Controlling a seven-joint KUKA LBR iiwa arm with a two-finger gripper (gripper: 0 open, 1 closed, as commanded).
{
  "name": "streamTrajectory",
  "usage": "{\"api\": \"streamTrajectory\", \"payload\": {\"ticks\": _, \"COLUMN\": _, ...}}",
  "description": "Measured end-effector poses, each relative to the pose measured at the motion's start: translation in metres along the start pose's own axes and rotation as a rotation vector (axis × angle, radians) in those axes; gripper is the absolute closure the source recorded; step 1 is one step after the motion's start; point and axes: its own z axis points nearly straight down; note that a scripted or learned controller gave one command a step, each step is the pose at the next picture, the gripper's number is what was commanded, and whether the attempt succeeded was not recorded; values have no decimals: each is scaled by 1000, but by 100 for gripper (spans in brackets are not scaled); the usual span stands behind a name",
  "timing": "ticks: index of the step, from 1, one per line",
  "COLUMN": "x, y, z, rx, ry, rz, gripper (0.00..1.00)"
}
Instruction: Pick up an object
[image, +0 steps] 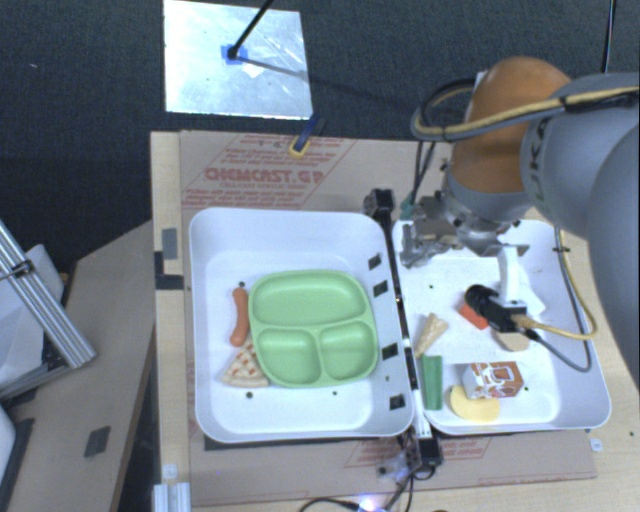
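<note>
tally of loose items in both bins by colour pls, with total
Green: 2 – divided plate, green stick
Orange/red: 2 – sausage, orange piece
Tan: 3 – pizza slice, wedge, flat tan piece
Yellow: 1 – banana-like piece
Brown and white: 1 – small carton
Total: 9

Even overhead light; white bins (300, 225) glare; slightly soft
</note>
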Motion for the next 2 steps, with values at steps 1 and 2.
{"api": "streamTrajectory", "payload": {"ticks": 1, "x": 48, "y": 12, "z": 10, "rx": 1, "ry": 0, "rz": 1, "gripper": 100}}
{"api": "streamTrajectory", "payload": {"ticks": 2, "x": 85, "y": 38, "z": 0, "rx": -3, "ry": 1, "rz": 2, "gripper": 100}}
